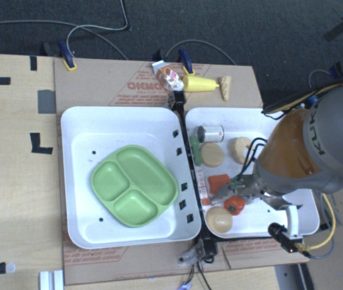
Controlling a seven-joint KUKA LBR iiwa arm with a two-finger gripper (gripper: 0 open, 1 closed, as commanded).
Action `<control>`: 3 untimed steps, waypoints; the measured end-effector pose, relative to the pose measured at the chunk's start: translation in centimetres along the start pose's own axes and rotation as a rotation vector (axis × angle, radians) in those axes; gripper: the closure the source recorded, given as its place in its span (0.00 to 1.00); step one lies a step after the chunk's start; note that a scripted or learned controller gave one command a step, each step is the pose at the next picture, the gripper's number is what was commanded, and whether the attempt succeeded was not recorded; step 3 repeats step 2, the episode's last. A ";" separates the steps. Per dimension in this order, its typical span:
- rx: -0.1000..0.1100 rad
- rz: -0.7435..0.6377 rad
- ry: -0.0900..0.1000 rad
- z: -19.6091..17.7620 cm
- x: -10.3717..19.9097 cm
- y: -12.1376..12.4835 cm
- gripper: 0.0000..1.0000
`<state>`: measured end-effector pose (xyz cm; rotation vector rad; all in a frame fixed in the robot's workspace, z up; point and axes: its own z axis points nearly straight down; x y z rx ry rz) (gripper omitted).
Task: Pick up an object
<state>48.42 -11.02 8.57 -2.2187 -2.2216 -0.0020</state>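
The arm (304, 150) reaches in from the right and hangs low over the right bin (307, 222), where all the small objects lie. Its gripper (236, 192) is down among them, just above a small red round object (235, 206) that looks like a toy tomato, and beside a red-orange block (218, 182) on its left. Whether the jaws are open or closed I cannot tell, because the dark parts at the wrist are small and mix with the objects under them. No object is visibly lifted; each one seems to rest on the floor of the bin. Near the front wall lies a tan round piece (219, 220), maybe a toy bread roll. Farther back there are a second tan round piece (213, 155), a pale one (241, 148) next to the arm, a small silver can (210, 133) lying on its side, and a green piece (196, 153) against the dividing wall. The left bin (77, 162) holds a green divided plate (134, 185), well apart from the gripper. On the worktop (14, 162) behind the bins a yellow banana-like toy (199, 84) lies. So I judge the task as not done yet: the approach looks finished, but the closing on one object and the lifting out of the bin are left, and the red round object seems the most probable target.
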 end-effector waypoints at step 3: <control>-0.005 0.001 -0.005 -1.0 0.5 7.1 1.00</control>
